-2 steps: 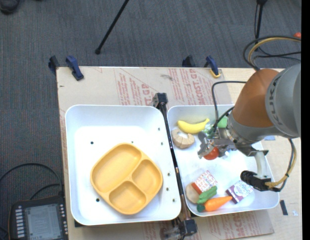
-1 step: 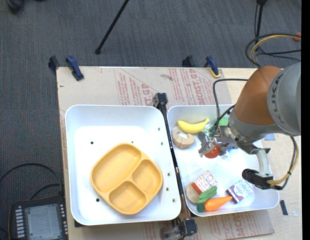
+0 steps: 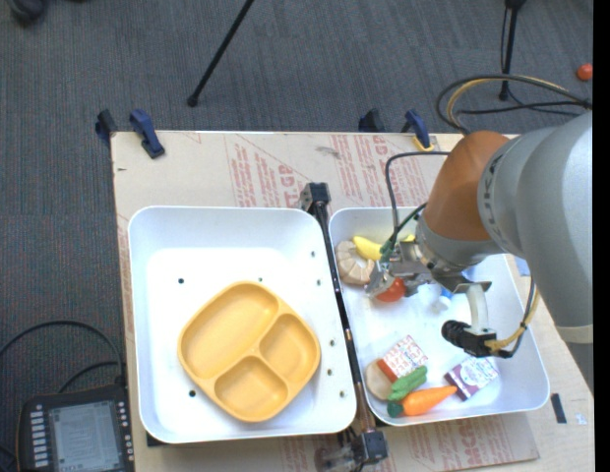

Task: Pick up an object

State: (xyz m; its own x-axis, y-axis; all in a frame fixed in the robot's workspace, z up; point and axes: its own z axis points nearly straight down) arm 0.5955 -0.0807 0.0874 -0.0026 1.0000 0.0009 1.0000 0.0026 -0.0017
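No lettering on the bench board (image 3: 275, 165) can be read.

Red tomato (image 3: 389, 291), right bin, upper left

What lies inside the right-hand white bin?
The right bin holds a carrot, a red-and-white carton, a purple-and-white packet, a banana and a red piece. The arm covers the bin's upper right part.

Two white bins (image 3: 148, 264) (image 3: 536, 382) are seen side by side. One yellow tray (image 3: 248, 350) with three parts is counted in the left bin. One carrot (image 3: 429, 398), one banana (image 3: 367, 248), one red tomato (image 3: 389, 291) and two small cartons (image 3: 401, 356) (image 3: 472, 376) are counted in the right bin.
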